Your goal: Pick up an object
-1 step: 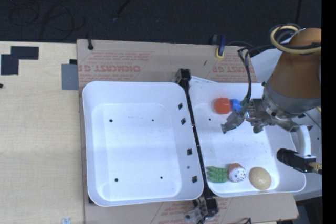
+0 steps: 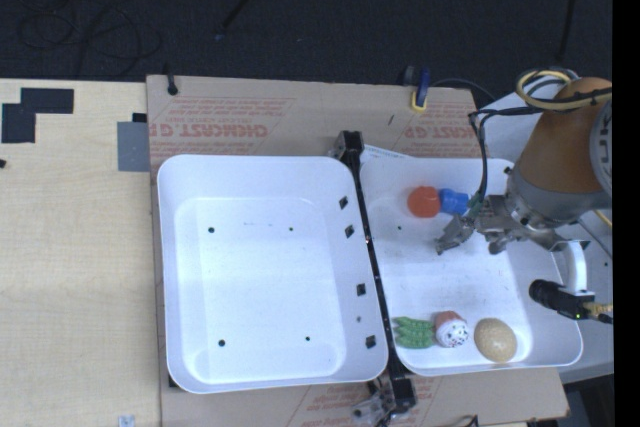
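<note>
Pincer (image 2: 466,233) hangs low in the right bin (image 2: 545,355), just beside the blue block (image 2: 455,202) and the orange ball (image 2: 423,202), which lie touching each other near the bin's far side. You can see its dark fingers spread apart with nothing between them, so treat it as released.

Your nearest targets are those two. I judge the orange ball to be light and smooth, likely to roll off if you pinch it off-centre; close across its widest part. The blue block looks stiff with flat faces, an easier hold, though the ball crowds one side.

Along the near wall sit a green soft-looking piece (image 2: 413,332), a white ball with red markings (image 2: 451,329) and a tan egg-shaped thing (image 2: 495,339), close together. The left bin (image 2: 180,215) stands alongside on the table (image 2: 70,265).
</note>
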### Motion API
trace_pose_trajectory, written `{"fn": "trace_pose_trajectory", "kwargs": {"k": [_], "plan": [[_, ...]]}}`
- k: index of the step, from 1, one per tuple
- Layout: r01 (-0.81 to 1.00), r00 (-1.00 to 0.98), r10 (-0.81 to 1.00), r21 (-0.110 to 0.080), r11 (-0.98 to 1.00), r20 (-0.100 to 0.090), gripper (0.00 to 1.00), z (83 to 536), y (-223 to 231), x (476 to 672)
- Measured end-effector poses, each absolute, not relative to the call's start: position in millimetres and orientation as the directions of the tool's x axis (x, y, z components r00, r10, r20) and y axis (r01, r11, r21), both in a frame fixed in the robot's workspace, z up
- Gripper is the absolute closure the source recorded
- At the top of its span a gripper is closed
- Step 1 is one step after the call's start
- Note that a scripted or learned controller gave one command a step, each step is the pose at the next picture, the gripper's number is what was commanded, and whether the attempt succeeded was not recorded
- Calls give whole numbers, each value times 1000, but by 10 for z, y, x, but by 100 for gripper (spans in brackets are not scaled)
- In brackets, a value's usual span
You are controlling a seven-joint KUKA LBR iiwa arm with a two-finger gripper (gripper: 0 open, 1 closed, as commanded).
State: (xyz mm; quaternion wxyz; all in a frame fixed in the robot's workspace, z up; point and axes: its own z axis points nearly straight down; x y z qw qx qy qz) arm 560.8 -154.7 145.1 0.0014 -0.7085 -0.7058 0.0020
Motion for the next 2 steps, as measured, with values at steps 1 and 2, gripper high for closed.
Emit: {"fn": "trace_pose_trajectory", "kwargs": {"k": [1, 2], "plan": [[1000, 1, 1000, -1, -1, -2, 0, 845, -2160, 5860], [1000, 6, 1000, -2, -6, 0, 100, 976, -2153, 5848]]}}
